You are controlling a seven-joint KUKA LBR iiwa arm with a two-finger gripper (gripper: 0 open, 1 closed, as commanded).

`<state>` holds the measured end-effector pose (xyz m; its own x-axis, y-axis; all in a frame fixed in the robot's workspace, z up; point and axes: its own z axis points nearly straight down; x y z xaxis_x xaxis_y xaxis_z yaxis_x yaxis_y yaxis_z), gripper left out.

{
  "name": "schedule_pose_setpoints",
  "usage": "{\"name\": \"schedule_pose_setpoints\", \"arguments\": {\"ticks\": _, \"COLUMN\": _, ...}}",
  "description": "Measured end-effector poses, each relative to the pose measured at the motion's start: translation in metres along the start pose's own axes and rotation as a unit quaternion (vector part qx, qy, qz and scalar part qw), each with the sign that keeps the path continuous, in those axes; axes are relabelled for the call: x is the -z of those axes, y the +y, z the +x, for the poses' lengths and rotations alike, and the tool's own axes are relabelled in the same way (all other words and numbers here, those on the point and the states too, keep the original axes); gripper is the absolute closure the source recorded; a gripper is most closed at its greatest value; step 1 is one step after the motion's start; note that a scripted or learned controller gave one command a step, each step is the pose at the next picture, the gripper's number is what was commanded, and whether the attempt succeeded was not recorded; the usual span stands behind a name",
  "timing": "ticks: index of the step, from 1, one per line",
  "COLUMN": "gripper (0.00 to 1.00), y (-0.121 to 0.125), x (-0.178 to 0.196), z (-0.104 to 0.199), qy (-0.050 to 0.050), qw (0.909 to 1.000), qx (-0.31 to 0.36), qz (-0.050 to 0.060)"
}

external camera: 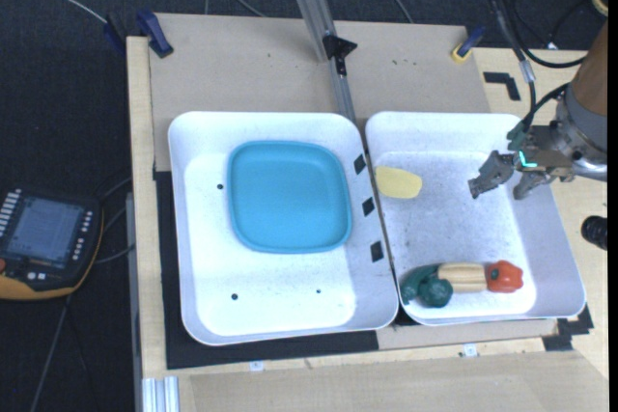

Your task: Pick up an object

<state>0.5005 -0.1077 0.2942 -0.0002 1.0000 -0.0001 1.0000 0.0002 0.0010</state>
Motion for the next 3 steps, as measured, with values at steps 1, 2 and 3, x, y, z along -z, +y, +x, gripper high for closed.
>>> {"name": "schedule_pose_setpoints", "arguments": {"ticks": 1, "gripper": 0.00, "y": 0.000, "x": 0.000, "z": 0.000, "qy": 0.000, "qw": 1.0000, "qx": 0.000, "qz": 0.000}}
{"name": "schedule_pose_setpoints", "arguments": {"ticks": 2, "gripper": 0.00, "y": -0.002, "x": -0.043, "z": 0.005, "qy": 0.000, "qw": 1.0000, "qx": 0.000, "qz": 0.002}}
{"name": "schedule_pose_setpoints", "arguments": {"ticks": 3, "gripper": 0.00, "y": -0.001, "x": -0.105, "z": 0.003, "qy": 0.000, "qw": 1.0000, "qx": 0.000, "qz": 0.003}}
